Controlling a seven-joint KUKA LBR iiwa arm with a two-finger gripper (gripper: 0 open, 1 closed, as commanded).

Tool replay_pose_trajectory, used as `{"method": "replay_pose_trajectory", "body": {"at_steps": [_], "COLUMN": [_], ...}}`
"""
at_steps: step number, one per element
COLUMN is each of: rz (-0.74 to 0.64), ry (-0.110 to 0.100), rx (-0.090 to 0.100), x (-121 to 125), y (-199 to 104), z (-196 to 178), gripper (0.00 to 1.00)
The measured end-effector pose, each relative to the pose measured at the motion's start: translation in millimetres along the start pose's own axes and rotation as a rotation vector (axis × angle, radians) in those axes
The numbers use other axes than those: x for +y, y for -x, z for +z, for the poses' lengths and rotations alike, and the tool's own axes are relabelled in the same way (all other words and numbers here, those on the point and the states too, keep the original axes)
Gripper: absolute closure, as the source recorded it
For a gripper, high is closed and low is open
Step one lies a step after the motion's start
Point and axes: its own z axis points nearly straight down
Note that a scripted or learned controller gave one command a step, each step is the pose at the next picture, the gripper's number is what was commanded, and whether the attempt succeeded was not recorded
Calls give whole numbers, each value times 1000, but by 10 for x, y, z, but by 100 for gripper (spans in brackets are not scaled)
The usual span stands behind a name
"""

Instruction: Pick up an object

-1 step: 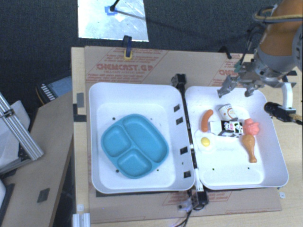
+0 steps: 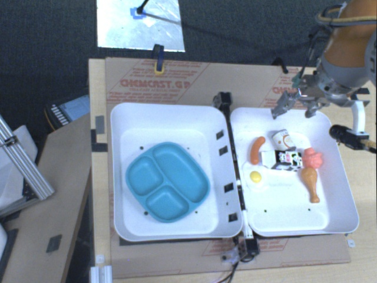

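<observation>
we see the gripper (image 2: 296,106) hanging above the far edge of the right bin (image 2: 341,217), its two fingers spread apart and holding nothing. the things to pick lie bunched in that bin's middle: a sausage (image 2: 257,150), a small white cup (image 2: 283,139), a black-and-white carton (image 2: 288,158), a pink toy (image 2: 313,158), a drumstick (image 2: 311,186) and a fried egg (image 2: 255,176). the left bin (image 2: 126,119) holds a blue divided plate (image 2: 168,181). we judge the arm is poised for a descent, and the crowding may spoil a clean grasp.
</observation>
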Motion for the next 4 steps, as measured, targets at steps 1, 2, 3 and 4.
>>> {"method": "replay_pose_trajectory", "body": {"at_steps": [1,2,3,4], "rz": [2,1,2,3], "ry": [1,-1,1,3], "rx": [-1,0,0,-1], "x": [-33,24,-7,0], "y": [90,74,81,84], "z": [473,895,1294,1188], "gripper": [0,0,0,100]}}
